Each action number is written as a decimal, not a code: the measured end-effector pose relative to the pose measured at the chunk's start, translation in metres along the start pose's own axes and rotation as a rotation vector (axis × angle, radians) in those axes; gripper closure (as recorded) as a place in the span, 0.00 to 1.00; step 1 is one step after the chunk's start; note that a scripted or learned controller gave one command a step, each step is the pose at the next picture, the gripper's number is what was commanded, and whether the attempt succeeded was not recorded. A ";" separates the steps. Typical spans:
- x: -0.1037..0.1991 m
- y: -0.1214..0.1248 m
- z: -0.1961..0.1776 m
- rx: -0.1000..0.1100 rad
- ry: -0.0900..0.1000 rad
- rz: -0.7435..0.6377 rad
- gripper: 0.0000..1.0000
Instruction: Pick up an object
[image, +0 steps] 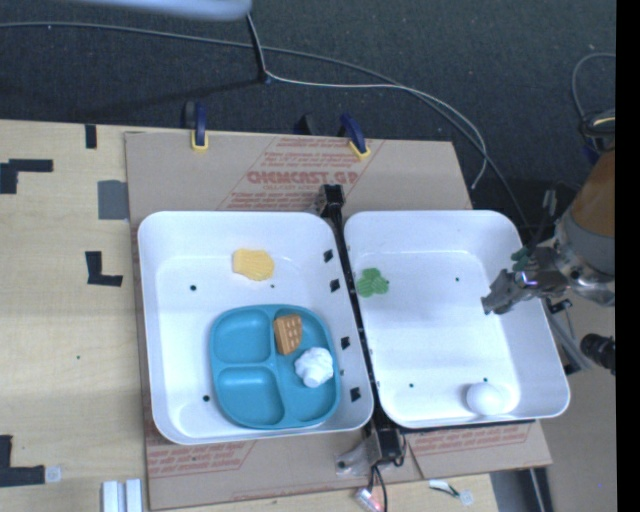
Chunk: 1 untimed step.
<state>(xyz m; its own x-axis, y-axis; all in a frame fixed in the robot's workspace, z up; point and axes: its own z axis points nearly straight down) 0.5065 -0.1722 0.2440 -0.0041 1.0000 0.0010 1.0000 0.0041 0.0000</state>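
1. The gripper (503, 298) sits at the right edge of the frame, over the right rim of the right bin (440, 235); its dark fingers look slightly parted with nothing between them, so I read it as open and empty, though the view is small
2. No object is lifted yet: the pick is at its start, and everything is left to do
3. In the right bin a green piece (373, 282) lies at the upper left of that bin, close to the divider in the middle of the frame, and a white ball (488, 398) lies in the bin's lower right corner
4. The white ball is the nearer candidate, below the gripper in the frame; the green piece is well apart from it, across the bin
5. In the left bin (165, 250) a yellow piece (254, 264) lies on the floor in the upper part, and a blue tray (235, 385) holds a waffle (288, 333) and a white lump (314, 367) in its right compartment
6. Left to do, as I judge: move over one object, descend, close on it and lift
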 end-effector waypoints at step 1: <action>0.055 0.021 -0.003 0.000 0.000 -0.001 1.00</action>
<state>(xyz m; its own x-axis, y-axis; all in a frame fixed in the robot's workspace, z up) 0.5271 -0.1167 0.2467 -0.0054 1.0000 0.0013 1.0000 0.0054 -0.0003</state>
